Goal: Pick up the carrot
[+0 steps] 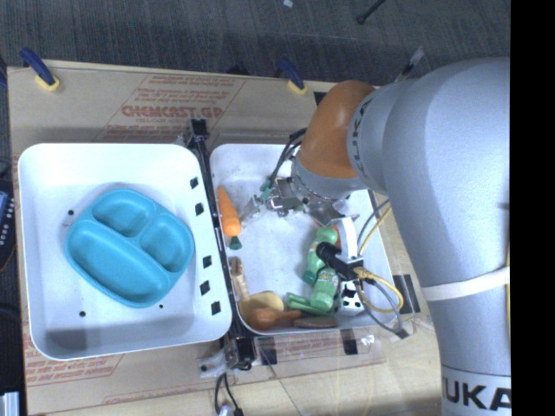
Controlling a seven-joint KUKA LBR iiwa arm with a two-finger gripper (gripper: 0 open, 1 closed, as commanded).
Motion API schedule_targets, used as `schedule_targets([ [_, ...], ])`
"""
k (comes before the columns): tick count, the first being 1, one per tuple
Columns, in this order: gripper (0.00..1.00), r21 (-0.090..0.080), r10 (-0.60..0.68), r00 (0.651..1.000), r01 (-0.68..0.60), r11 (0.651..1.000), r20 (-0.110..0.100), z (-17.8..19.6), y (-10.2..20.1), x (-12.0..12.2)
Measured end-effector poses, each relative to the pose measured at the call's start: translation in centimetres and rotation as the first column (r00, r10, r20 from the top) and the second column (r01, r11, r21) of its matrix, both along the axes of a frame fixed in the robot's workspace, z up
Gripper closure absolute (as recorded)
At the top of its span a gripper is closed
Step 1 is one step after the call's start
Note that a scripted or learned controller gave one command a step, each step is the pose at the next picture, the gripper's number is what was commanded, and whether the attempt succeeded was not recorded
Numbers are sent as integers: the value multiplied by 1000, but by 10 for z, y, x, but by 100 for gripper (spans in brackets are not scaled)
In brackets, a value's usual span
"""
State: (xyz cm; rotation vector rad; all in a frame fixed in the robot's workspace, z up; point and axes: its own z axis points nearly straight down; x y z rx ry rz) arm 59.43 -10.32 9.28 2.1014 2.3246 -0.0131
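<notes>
The carrot (229,214) is orange with a small green end and lies lengthwise against the left wall of the right bin (277,250). My gripper (274,199) hangs over the upper middle of that bin, a short way to the right of the carrot and apart from it. Nothing shows in its grasp. The grey arm with its orange band (334,141) covers the bin's upper right part.
Green toy items (323,269) lie at the right bin's lower right, with yellow and brown pieces (270,310) along its front wall. A blue divided plate (130,245) rests in the left bin (52,172). Loose cables (377,289) hang near the right rim.
</notes>
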Motion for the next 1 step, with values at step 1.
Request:
schedule_targets([
  [1,0,11,-368,930,368,930,-4,-1,6,-1],
])
